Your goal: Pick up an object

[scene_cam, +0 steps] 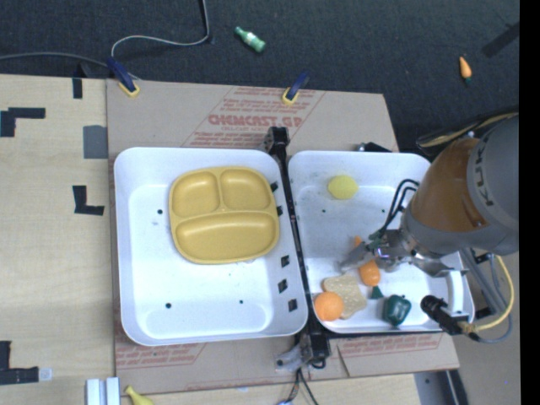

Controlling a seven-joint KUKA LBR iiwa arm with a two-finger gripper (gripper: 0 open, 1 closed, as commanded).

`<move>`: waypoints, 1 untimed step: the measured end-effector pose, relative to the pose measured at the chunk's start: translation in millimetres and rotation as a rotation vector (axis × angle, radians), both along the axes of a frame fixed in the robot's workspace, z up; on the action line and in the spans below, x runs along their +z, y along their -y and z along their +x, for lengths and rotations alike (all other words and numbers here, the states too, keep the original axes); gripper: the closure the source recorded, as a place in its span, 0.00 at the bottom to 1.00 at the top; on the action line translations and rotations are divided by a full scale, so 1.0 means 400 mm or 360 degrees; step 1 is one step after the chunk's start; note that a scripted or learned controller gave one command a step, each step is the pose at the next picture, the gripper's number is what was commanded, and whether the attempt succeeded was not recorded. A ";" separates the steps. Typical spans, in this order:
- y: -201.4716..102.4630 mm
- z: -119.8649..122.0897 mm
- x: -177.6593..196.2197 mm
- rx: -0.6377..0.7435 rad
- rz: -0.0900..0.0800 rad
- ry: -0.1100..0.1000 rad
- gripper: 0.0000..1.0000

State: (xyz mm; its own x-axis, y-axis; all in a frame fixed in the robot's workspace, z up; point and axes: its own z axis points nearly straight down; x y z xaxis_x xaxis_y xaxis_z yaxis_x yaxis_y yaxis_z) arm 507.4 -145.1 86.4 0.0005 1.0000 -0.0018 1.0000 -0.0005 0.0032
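Red "CHEMCAST GP" print on cardboard sheet under bins

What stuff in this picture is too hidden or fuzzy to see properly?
- Gripper, camera view: its fingers are small and blurred, so open or shut is unclear.
- Small orange piece: whether the gripper touches it is unclear.
- Dark green object: too small and dark to name.
- Right bin: the arm covers its right side.

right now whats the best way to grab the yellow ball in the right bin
Come straight down on the yellow ball and close across its middle. It looks round, so any finger direction should work, and it sits alone on bare floor of the right bin, clear of the walls.
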 end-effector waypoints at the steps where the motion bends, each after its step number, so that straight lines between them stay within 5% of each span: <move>1: 0.001 0.002 0.024 0.0000 -0.0002 0.0001 1.00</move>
